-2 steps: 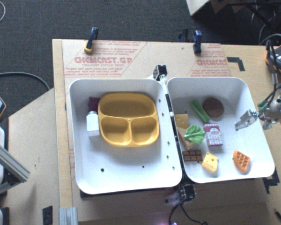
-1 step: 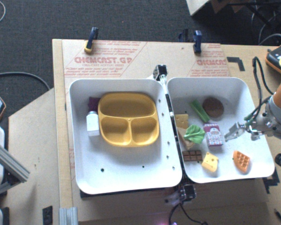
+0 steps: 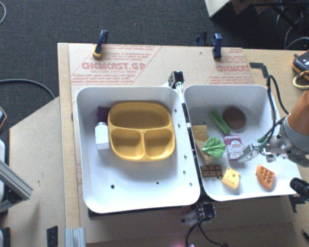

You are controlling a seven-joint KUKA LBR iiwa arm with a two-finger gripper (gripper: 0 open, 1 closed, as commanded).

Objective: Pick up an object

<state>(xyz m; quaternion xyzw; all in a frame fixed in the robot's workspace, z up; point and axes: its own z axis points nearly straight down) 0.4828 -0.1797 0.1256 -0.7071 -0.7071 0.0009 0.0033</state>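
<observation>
Camera view gives you both bins from above: the left bin [image 3: 87,153] holds a yellow tray [image 3: 141,130] with three compartments, a white bottle [image 3: 102,135] just beside its left edge and a dark purple item [image 3: 103,112] tucked at its upper left corner. Your arm [image 3: 301,125] comes in over the right bin [image 3: 252,94], and the pincer [image 3: 251,153] sits low near the bin's middle right, its fingers slightly apart with nothing between them. Just left of it, you see a pink packet [image 3: 233,147], close to or touching the fingertips; you cannot tell which. A green leafy piece [image 3: 214,147] lies beside the packet, a green stick [image 3: 220,121] and a brown disc [image 3: 234,118] above. Below you have a chocolate bar [image 3: 211,171], a cheese wedge [image 3: 230,178] and an orange waffle [image 3: 265,177], the waffle just under the pincer. A tan piece [image 3: 199,133] lies at the bin's left wall.
</observation>
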